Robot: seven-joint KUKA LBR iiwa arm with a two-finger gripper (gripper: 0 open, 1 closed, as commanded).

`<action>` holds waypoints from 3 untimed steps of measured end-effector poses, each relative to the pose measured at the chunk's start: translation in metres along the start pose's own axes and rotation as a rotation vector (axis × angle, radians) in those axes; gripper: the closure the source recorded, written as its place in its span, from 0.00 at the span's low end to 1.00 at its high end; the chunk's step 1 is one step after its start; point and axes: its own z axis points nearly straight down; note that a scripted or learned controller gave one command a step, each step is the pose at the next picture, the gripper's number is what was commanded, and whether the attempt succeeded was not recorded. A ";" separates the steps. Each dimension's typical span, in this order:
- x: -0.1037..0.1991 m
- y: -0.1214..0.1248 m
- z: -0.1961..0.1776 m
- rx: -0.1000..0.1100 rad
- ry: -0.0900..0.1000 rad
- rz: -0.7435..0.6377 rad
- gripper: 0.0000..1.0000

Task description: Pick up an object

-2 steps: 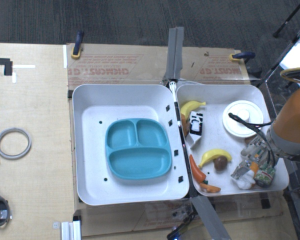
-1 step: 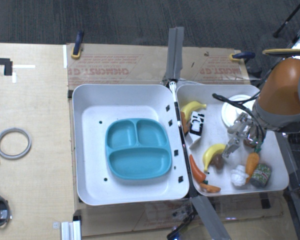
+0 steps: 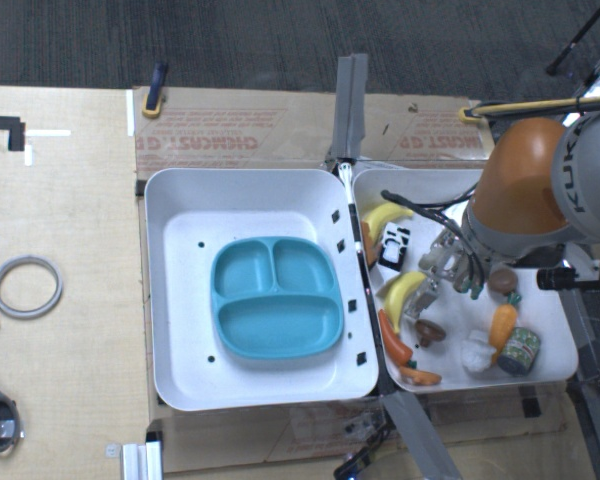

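— White plastic bins, two of them side by side. The left bin (image 3: 170, 298) has a blue divided plate (image 3: 277, 296) lying flat in it. The right bin (image 3: 550, 363) is the crowded one, and that is where the grey arm (image 3: 525, 193) with the orange band reaches in.

— What is it going for?

— My guess is the lower banana (image 3: 400, 290). The gripper (image 3: 442, 280) hangs right at that banana's upper end, its fingers pointing down and left. I cannot tell whether they are spread or closed; the metalwork blurs together from here.

— Anything else close by?

— Plenty. A second banana (image 3: 385, 215) lies near the top wall, with a black and white card (image 3: 394, 245) just below it. A carrot (image 3: 502, 324) stands near a small green tin (image 3: 520, 352). Smaller still: a red pepper (image 3: 394, 340) along the left wall and a dark brown piece (image 3: 429, 332) just under the gripper.

— So how should it do this well?

— I'd say come down across the banana's middle, not its tip, so the curved fruit doesn't roll away. Keep clear of the brown piece and the bin wall, close firmly, then lift straight up.
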 end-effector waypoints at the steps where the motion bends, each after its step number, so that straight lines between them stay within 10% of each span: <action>1: -0.015 -0.094 -0.011 0.001 -0.001 0.195 0.00; 2: -0.013 -0.094 0.000 0.001 0.000 0.170 0.00; 3: -0.014 -0.094 -0.010 0.001 -0.003 0.167 1.00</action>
